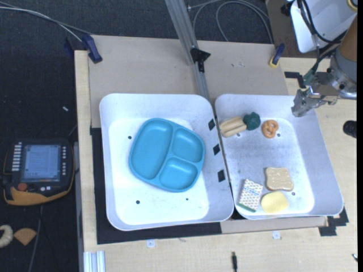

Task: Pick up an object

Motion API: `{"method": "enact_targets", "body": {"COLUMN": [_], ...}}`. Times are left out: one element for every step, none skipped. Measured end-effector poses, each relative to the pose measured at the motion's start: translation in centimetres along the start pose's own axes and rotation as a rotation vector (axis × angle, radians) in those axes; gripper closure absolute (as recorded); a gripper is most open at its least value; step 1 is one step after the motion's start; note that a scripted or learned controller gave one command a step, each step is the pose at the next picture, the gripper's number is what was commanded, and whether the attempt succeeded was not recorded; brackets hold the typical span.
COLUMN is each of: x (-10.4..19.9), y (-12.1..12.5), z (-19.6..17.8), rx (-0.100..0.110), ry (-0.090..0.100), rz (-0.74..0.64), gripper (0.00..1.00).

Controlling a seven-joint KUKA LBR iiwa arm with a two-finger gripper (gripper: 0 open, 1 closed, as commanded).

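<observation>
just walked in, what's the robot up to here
The arm is set to pick an object from the bins. Its gripper hangs over the right bin's far right corner, with nothing between its fingers. That bin has a dog toy, pretzel, toast, sponge and yellow piece. A blue tray sits in the left bin.

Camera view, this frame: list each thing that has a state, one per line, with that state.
Gripper: above the right bin's far right rim, nothing seen in it.
Blue divided plate: lies flat in the left bin, compartments bare.
Bread roll: on its side, touching the green toy.
Pretzel: flat, apart from the others.
Toast slice: flat, above the yellow piece.
Patterned packet: flat, beside the yellow piece.
</observation>
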State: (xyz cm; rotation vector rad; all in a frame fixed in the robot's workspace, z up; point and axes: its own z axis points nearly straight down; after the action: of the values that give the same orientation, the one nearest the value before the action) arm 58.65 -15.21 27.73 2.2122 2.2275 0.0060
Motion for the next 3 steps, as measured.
{"method": "enact_targets", "body": {"x": [5.8, 10.1, 14.8], "y": [1.7, 2.7, 2.8], "z": [1.3, 1.5, 2.5], "rx": [0.005, 0.003, 0.007], "ry": [0.001, 0.000, 0.001], "rz": [0.000, 0.001, 0.001], "gripper": [1.00, 1.00, 1.00]}}
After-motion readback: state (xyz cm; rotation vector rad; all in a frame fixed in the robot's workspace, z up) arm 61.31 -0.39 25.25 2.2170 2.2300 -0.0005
